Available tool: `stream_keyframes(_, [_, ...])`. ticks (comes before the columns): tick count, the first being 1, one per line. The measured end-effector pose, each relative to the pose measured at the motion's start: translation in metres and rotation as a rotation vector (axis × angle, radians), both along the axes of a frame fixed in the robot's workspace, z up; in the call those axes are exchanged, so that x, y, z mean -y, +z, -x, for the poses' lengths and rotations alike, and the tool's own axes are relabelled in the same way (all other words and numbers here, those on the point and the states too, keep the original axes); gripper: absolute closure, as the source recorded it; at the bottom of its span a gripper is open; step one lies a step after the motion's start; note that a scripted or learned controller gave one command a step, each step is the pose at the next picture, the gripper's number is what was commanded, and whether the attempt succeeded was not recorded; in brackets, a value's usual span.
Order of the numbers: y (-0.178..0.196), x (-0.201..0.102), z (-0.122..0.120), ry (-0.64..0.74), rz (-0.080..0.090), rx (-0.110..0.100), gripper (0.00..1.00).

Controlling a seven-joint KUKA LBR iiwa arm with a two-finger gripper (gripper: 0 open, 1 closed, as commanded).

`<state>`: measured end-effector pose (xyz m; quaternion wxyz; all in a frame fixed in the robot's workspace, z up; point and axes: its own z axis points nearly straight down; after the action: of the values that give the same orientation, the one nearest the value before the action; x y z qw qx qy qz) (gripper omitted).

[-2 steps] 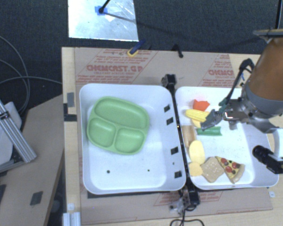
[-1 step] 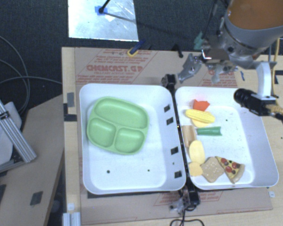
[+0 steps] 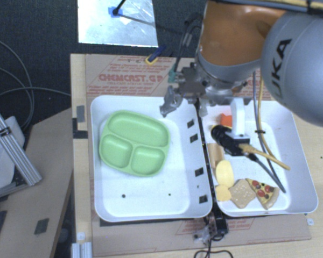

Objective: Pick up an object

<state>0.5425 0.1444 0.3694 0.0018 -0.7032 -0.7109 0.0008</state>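
1. Gripper state. We read the gripper (image 3: pixel 184 107) as open: its two fingers (image 3: pixel 167 107) stand apart with nothing between them. It holds no object.

2. Gripper position. It hangs over the far end of the divider (image 3: pixel 203 155), where the left bin (image 3: pixel 113 208) and right bin (image 3: pixel 299 160) meet. We cannot tell its height above the bins.

3. Candidate objects.
- The plate (image 3: pixel 133 143) lies flat in the left bin, toward the view's lower left of the gripper. Its long axis runs roughly across the view. It is broad and shallow, so we judge it a poor fit for a two-finger grasp except at the rim.
- The orange block (image 3: pixel 226 120) sits in the right bin, near the gripper on the view's right. It is partly hidden, so its shape is unclear.
- The yellow piece (image 3: pixel 224 172), cracker (image 3: pixel 241 192) and pizza slice (image 3: pixel 264 191) cluster at the near end of the right bin, well apart from the gripper. The cracker touches the pizza slice.

4. Governing relation. No object lies under the gripper. We judge that a straight descent meets only the divider. The next move therefore calls for a sideways shift first: a short one toward the orange block, or a longer one toward the near-end cluster.
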Motion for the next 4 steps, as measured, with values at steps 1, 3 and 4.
stream_keyframes(1, [-0.067, -0.096, 0.027, 0.002, 0.000, -0.003, 0.00])
stream_keyframes(3, [-0.059, -0.092, 0.021, -0.004, -0.001, 0.003, 0.00])
stream_keyframes(4, [-0.049, -0.091, 0.018, -0.003, -0.001, 0.006, 1.00])
